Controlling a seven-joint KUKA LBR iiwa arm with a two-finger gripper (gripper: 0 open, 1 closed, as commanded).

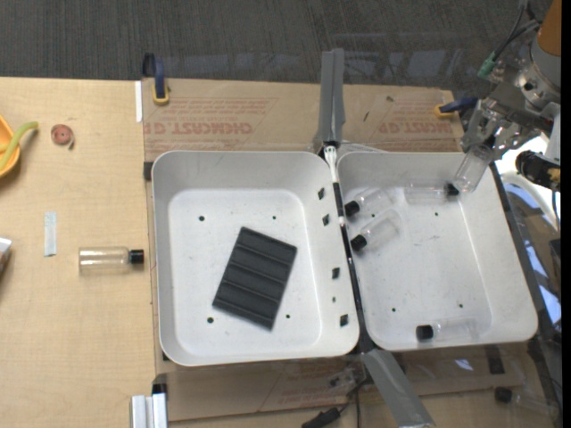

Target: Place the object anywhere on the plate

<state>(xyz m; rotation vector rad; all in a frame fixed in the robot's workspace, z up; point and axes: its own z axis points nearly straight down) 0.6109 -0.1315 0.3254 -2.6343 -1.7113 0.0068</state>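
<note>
A black ribbed rectangular plate (256, 277) lies tilted in the middle of the left bin (178, 239). My gripper (486, 141) hangs over the back right corner of the right bin (500, 266). It is shut on the upper end of a clear bottle (471, 165). The bottle slants down and to the left, and its black cap (452, 188) sits just above the bin floor. The plate is far to the left of the gripper, across the divider between the bins.
Three more clear bottles with black caps lie in the right bin: two near its left wall (373, 203) (379, 231) and one at the front (444, 330). Another clear bottle (107, 257) rests on the wooden bench left of the bins.
</note>
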